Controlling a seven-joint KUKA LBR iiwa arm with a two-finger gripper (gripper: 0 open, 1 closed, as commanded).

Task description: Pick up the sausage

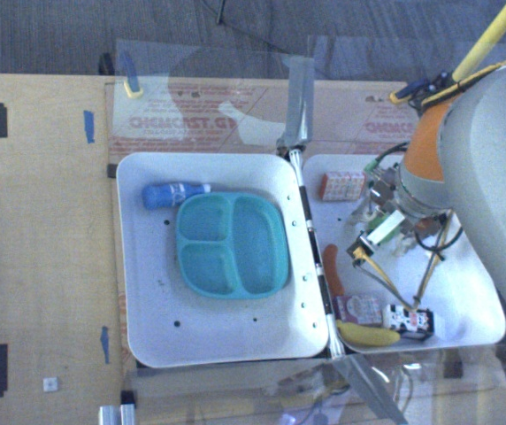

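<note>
The gripper (pixel 365 248) hangs over the right bin (pixel 474 277), tilted down and leftward from the orange band (pixel 425 153) of the arm (pixel 492 149). From here I cannot tell whether it is open or closed; the tip is a jumble of green, white and black parts, and nothing is seen gripped in it.

Starting at the left, the left bin (pixel 147 308) holds a blue bottle (pixel 172 194) lying on its side near the far left corner, its white cap end pointing right. Just beside it, a teal plate (pixel 233 243) with three compartments sits in the middle of that bin, with nothing in it.

Across the divider, the sausage (pixel 332 273) lies along the left wall of the right bin, a reddish-brown length running front to back. It rests on the bin floor, just left of and below the gripper tip, apart from it.

At the near end of the sausage sits a small pale packet (pixel 362 308), and just in front of that a banana (pixel 368 334) lies against the front wall. To its right is a small black, white and red object (pixel 412 320). Towards the back of the bin, left of the wrist, stands a small box (pixel 342 185) with a reddish pattern.
</note>
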